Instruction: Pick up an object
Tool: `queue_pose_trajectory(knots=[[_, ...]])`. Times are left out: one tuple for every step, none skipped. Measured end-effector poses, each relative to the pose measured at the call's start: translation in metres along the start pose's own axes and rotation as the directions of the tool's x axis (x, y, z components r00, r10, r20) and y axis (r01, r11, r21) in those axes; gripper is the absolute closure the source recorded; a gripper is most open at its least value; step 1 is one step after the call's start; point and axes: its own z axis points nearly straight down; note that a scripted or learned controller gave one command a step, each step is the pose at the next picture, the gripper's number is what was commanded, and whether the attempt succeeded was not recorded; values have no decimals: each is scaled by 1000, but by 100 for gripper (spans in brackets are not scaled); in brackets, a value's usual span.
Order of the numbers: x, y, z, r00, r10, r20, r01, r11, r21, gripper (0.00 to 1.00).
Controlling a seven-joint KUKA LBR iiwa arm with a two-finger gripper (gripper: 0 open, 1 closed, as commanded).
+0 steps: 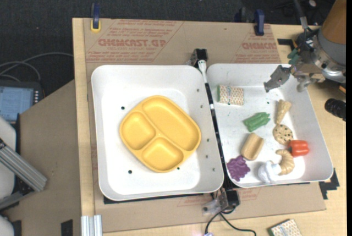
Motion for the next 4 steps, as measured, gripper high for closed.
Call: queue_pose_trajectory(knots=[[-20, -29, 103, 1000, 3, -3, -3, 1000, 11, 0], [36, -51, 171, 1000, -4, -4, 4, 1000, 8, 0], [22, -94, 167, 1000, 2, -3, -2, 1000, 6, 0], [22, -92, 157, 1000, 2, 0, -2, 1000, 1, 100]])
